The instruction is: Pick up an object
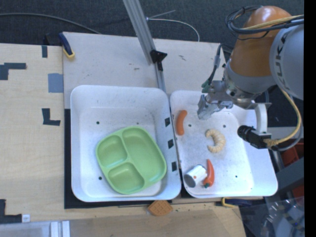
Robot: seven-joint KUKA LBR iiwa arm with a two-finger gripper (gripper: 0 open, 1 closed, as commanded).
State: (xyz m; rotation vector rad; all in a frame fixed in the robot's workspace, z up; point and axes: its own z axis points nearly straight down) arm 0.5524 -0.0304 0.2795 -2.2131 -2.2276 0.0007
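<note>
The right bin (256, 174) holds an orange sausage-shaped piece (181, 122) near its left wall, a pale curved croissant-like piece (216, 139) in the middle, a small white cylinder (195, 175) and a red-orange chili-like piece (210, 174) at the front. My gripper (205, 110) hangs over the back of this bin, between the sausage and the croissant piece and a little behind them. Nothing shows between its fingers.
The left bin (84, 132) contains a green divided plate (131, 159). A slanted metal pole (143, 31) crosses the bench behind the bins. A brown waffle-like piece (159, 208) lies outside, in front of the bins. A black part (249, 135) juts from the arm over the right bin.
</note>
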